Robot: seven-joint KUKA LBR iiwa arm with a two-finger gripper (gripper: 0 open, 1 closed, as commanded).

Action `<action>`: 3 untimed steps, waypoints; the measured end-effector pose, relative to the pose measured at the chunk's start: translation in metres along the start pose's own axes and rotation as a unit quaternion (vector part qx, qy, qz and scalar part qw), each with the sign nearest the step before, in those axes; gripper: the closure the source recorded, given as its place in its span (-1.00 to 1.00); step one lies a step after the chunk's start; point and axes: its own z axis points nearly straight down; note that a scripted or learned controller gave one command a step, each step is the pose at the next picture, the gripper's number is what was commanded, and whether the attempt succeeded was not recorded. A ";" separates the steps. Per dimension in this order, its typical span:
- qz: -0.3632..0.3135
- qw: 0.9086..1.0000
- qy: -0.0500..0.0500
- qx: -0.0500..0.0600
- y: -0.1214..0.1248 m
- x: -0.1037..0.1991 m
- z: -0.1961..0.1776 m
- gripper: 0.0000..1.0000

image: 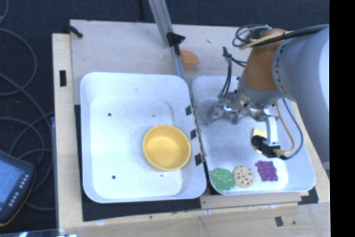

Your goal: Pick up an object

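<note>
Near edge of rt white bin (pixel 302 175): flat green piece (pixel 222 177), round speckled cookie (pixel 243 175), purple piece (pixel 267 170), all untouched; yellow bowl (pixel 166 146) sits in lt bin (pixel 100 119). Nothing lifted yet. Pincer (pixel 213 114), state cannot be told, low over rt bin's far-left; arm bent in from right.

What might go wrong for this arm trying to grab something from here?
The end effector sits near the right bin's upper left, far from the green piece, cookie and purple piece crowded together along the front wall, so it may close on nothing. Those flat pieces look hard to pinch.
</note>
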 end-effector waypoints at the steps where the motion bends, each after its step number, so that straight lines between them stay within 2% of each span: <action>1: 0.003 1.000 0.001 -0.002 0.001 -0.001 -0.012 1.00; 3: -0.004 1.000 0.001 -0.005 0.012 -0.003 -0.122 1.00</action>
